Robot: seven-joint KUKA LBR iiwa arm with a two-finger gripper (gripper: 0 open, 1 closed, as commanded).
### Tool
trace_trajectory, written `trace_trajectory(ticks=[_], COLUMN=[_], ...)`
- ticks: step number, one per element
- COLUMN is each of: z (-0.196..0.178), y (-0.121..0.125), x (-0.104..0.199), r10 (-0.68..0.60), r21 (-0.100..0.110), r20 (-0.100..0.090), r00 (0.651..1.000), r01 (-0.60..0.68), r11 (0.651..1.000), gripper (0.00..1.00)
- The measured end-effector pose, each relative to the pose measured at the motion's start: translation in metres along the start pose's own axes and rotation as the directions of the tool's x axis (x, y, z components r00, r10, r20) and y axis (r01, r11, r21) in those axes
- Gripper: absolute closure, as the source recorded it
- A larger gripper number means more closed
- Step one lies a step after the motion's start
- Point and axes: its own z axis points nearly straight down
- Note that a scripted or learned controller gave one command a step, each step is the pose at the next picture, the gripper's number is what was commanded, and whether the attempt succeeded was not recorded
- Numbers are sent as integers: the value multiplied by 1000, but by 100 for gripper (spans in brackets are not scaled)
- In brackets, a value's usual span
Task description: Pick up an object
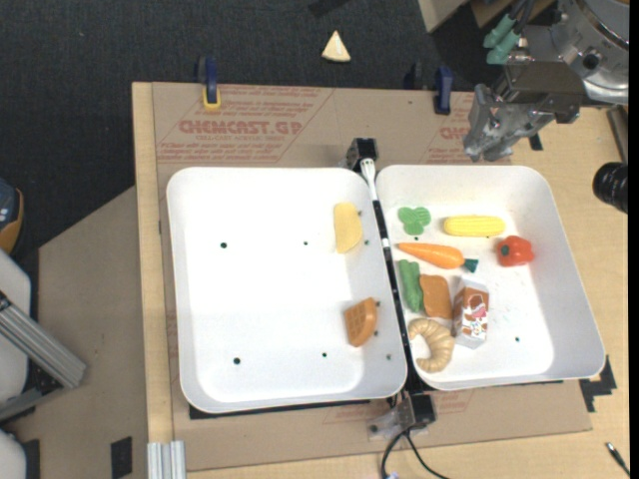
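My gripper (492,138) hangs at the upper right, above the far rim of the right bin (559,297), with nothing between its fingers (480,128), which look open. In the right bin lie a yellow corn cob (473,227), a red tomato (514,251), an orange carrot (431,254), a green leafy piece (413,218), a green pod (409,284), a brown bread slice (435,295), a small carton (472,315) and a croissant (433,343). The left bin (250,297) holds a pale yellow piece (346,228) and a brown pastry (361,321), both near its right wall.
The two bins sit on a cardboard sheet (250,118) held by a blue clamp (209,81) and a second clamp (442,88). A yellow wedge (336,47) lies on the dark floor beyond. A black clip (361,152) joins the bins at the far side.
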Motion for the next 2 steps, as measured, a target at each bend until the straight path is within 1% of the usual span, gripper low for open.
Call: trace_trajectory(ticks=[1,2], z=[5,143], y=[2,-3], x=[-105,-80], r10=[22,10], r21=[10,28], r20=[7,4], r00=[1000,1000], r01=[-22,-10], r11=[1000,1000], gripper=[100,100])
